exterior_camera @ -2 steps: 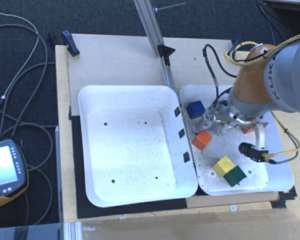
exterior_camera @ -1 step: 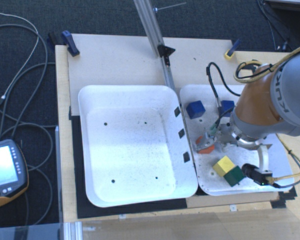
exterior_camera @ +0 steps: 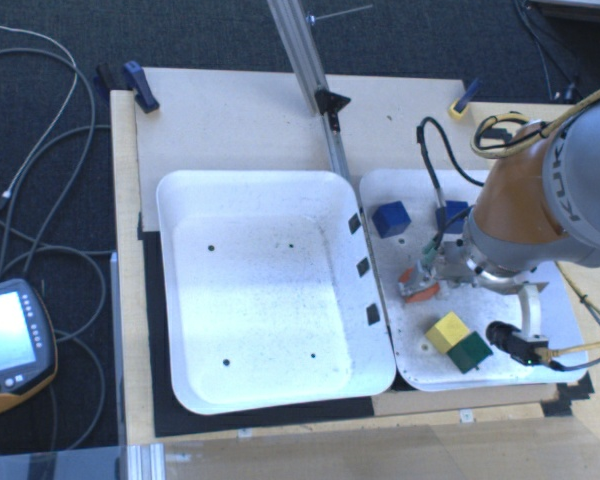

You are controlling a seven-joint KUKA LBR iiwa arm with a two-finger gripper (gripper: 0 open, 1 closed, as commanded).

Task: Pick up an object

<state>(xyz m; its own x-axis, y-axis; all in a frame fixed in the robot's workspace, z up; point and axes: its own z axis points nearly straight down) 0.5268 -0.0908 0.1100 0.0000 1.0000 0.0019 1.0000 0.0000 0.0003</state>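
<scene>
Here, claw (exterior_camera: 427, 271) over red object (exterior_camera: 418, 290)

Arm (exterior_camera: 540, 203) covers much of the right bin (exterior_camera: 410, 368) — fingers unclear.

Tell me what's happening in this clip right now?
The arm reaches into the right bin, its gripper low over a small red object. Whether it grips it cannot be told. A blue cube, a yellow block and a green block lie nearby. The left bin sits alongside.
</scene>
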